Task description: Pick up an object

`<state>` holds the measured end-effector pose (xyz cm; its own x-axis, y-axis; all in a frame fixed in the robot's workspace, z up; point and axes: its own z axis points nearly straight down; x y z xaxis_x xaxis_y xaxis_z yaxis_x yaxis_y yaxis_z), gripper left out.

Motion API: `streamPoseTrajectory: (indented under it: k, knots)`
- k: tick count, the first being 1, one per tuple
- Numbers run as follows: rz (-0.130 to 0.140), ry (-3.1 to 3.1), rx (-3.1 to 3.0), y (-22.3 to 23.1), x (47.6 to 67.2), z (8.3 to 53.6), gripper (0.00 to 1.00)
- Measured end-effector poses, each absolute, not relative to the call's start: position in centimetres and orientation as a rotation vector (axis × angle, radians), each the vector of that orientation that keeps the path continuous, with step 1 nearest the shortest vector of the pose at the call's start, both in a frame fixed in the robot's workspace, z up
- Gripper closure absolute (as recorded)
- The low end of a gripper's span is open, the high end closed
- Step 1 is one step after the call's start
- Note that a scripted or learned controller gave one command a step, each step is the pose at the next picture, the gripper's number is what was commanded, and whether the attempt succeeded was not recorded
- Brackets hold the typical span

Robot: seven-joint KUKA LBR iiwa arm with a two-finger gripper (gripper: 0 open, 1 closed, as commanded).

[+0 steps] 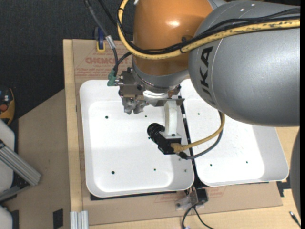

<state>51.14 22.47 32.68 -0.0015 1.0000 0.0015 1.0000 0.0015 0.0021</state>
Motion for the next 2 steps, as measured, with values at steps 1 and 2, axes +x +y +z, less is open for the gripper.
streamPoseTrajectory:
  k: [1, 2]
  knots:
    - [0.003, 2.224, 2.219, 22.3, 48.9, 34.4, 1.0]
    - [-0.014, 2.224, 2.225, 22.5, 47.7, 28.1, 1.0]
